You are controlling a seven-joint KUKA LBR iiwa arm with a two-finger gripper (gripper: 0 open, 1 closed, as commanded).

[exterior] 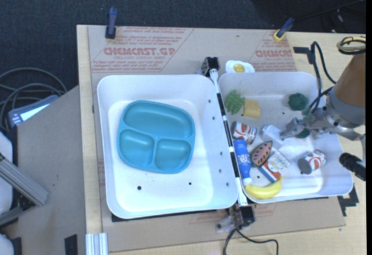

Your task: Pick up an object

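Yellow and curved, one banana [263,190] lies at the lower edge of the right bin [331,185], nearest the viewer. Beside it rest one blue tube [242,160], one watermelon-slice toy [262,153], two red-and-white items [243,130] [314,159], two green pieces [235,100] [298,100] and one yellow block [251,108]. Red lettering reading "CHEMCAST" repeats across the brown sheet covering the tabletop [139,49]. At centre left of the frame, the left bin [113,132] holds a single blue divided plate [156,136]. Entering from the right, the end effector [290,129] sits low over the right bin's middle, near a clear wrapped item [271,132]; whether its fingers are parted or closed cannot be told. Two clips, one blue [111,22] and one yellow-and-blue [283,29], sit on the sheet's upper edge.
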